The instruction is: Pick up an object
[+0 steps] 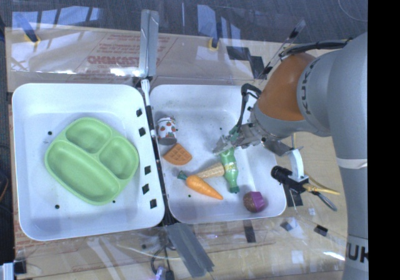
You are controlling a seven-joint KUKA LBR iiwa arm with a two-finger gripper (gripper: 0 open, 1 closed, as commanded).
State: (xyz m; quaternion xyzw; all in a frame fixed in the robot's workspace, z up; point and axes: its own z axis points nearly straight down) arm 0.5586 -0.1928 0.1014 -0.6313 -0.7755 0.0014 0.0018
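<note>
Tool (232,141) is sitting low in the right white bin (187,94), over the top end of the slim green plastic bottle (230,170); whether it's clenched or released, cannot tell. Looks like the grasp step is happening; next needs a firm close, then lifting. Bottle is lying just below tool, orange toy carrot (203,187) down-left, purple round toy (254,201) further down.

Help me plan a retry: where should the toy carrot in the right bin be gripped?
Grip the carrot across its thick orange middle, coming straight down. It lies flat and slanted, green top at upper left, with bare bin floor along its lower side.
</note>
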